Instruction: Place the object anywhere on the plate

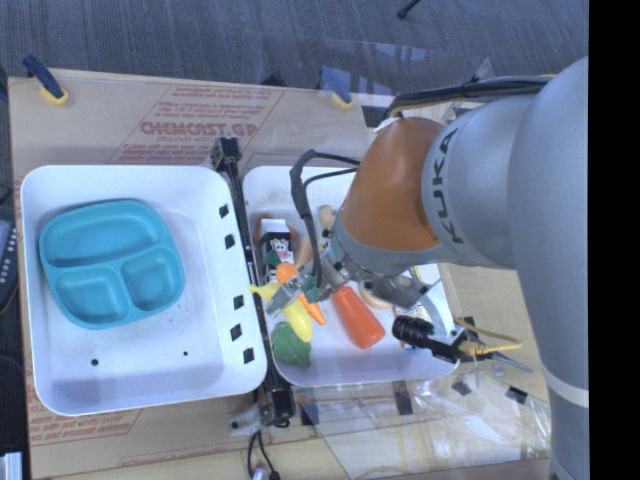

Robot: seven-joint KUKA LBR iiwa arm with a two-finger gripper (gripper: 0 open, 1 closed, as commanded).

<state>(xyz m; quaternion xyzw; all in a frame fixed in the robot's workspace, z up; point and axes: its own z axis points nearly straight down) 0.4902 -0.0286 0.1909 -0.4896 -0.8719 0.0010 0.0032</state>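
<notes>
**Camera view.**

- Surface [120,128]: brown sheet with red print, clamped at its far corners so it stays flat. It carries both bins.
- Left bin [130,378]: white and shallow, toward the surface's left edge. It holds the plate alone.
- Plate [110,233]: blue, three compartments, all bare. It lies flat in the part of its bin nearest the surface's left edge, open from above, so a drop anywhere on it would do.
- Right bin [390,366]: white, just beside the left bin, toward the surface's right edge. The toys crowd against the wall it shares with the left bin.
- Dark-labelled pack [275,238]: on the far side of the crowd, by that wall.
- Pale piece [326,216]: farther in, partly under the arm.
- Orange bit [286,272]: small, touching the pincer's tip.
- Yellow piece [297,318]: just nearer than the pincer. Likely the object of the task, though the orange bit is as close, so I cannot tell which.
- Green piece [290,346]: touching the yellow piece, toward the near edge.
- Orange cylinder [358,318]: tilted, lying beside the yellow piece.
- Arm [520,168]: grey with an orange band. It bends low over the right bin to reach the crowd.
- Pincer [298,290]: down among the toys. I cannot tell whether it is open or closed, and nothing is visibly held. The step in hand looks like the pick, with nothing yet on the plate.
</notes>
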